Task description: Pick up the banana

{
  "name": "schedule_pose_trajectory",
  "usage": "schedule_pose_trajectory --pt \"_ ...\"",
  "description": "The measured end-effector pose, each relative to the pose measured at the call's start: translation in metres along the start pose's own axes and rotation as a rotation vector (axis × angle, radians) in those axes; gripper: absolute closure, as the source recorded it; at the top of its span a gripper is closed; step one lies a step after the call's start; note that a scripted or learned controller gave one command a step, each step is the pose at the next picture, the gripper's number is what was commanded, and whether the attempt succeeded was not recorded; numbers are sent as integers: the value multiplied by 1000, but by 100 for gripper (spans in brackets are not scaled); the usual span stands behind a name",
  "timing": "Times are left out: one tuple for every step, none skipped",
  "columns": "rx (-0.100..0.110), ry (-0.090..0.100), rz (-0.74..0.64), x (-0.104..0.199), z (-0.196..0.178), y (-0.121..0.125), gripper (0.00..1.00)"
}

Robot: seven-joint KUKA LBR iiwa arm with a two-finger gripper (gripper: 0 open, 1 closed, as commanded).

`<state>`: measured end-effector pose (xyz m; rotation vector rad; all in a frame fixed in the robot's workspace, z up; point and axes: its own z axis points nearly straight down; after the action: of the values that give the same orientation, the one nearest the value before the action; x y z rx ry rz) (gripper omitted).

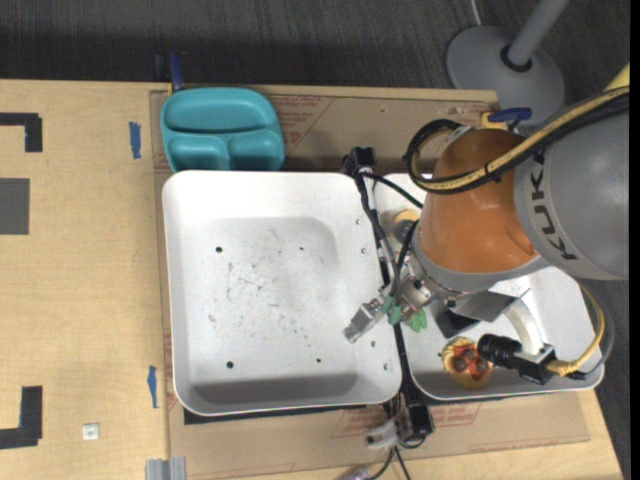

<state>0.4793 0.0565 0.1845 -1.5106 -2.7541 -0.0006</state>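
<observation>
Arm (pixel 520 208) over the right bin (pixel 570 383); banana not lifted.
Claw (pixel 385 313) at its nine o'clock; grip state impossible to tell.

The arm (pixel 590 198) was smooth grey with dark KUKA lettering, a broad orange band (pixel 475 208) above the wrist, black and yellow cables (pixel 520 148) looped across it, and small metal fingers (pixel 362 321) beside a green part.

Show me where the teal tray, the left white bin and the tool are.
teal tray (pixel 222 128), camera view, its divided top.
left white bin (pixel 270 278), camera view, its bare floor.
tool (pixel 368 320), camera view, its finger end.
</observation>
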Motion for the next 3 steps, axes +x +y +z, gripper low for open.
schedule_pose_trajectory --pt "-12 -2 109 18 58 20 0" --pt "-21 -9 163 22 61 26 0" --pt "-21 -18 187 27 64 30 0"
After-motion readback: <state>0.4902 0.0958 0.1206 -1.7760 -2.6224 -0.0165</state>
